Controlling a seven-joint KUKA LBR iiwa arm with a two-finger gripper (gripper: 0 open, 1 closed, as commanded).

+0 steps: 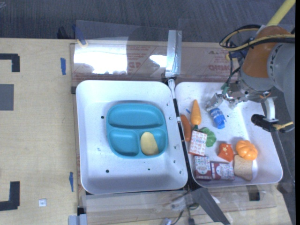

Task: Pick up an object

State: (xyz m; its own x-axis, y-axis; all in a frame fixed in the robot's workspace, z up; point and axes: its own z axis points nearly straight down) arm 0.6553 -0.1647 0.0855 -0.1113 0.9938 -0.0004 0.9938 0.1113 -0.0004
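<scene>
My claw [220, 101] hovers right of centre, just above the blue bottle [217, 117]; whether it's apart, I cannot tell. I should drop straight, straddling the bottle.

You've got the divided tray [136, 128] in the left bin [89, 139], a potato [149, 143] in its near-right compartment; right of it, the other bin [269, 170] holds a carrot [195, 113], bottle [217, 118] and cartons [213, 168].

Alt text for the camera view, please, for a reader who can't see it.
The grey arm's gripper hovers at the top of the right white bin, just above a small blue bottle, among carrots, cartons and an orange pumpkin. The left bin holds a blue tray with a yellow potato.
</scene>
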